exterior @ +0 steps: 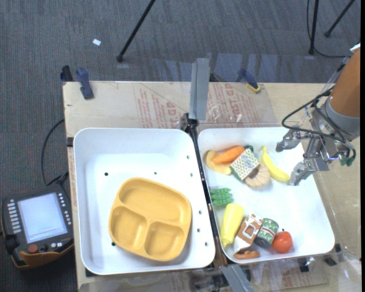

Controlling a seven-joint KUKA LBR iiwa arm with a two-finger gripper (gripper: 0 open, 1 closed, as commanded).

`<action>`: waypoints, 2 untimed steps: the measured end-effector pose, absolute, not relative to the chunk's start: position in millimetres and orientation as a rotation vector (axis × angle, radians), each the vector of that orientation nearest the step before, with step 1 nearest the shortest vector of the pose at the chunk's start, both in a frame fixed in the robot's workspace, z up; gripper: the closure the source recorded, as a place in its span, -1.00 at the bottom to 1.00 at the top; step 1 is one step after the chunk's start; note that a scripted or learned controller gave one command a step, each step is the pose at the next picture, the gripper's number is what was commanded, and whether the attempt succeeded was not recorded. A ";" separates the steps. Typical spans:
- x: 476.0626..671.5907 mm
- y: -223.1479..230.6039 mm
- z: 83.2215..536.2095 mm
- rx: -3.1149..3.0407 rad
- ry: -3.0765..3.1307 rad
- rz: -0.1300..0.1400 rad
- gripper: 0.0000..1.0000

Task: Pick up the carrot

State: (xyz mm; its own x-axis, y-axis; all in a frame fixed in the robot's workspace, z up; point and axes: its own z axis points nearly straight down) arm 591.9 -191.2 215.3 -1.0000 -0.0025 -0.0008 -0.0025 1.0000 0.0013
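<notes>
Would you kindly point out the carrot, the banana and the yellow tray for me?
carrot [230, 154], camera view, middle of its orange body.
banana [272, 166], camera view, middle of its curve.
yellow tray [123, 194], camera view, left rim.

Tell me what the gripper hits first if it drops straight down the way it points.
Probably the bare floor of the right bin, just right of the banana. The gripper sits away from the carrot; depth is uncertain.

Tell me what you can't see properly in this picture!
- Carrot: its right end is tucked behind the little patterned box.
- Arm: cut off by the camera view's right edge.
- Gripper: too small and blurry to read its grip.
- Small can: label too tiny to read.
</notes>
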 end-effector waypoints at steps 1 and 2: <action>604.8 -107.1 129.1 0.261 3.139 0.007 -1.00; 625.9 -86.4 93.9 0.480 3.097 0.001 -1.00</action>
State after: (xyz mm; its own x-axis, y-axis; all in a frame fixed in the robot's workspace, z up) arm 625.9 -86.4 93.9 -0.9531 0.3025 -0.0076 0.3025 0.9531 0.0017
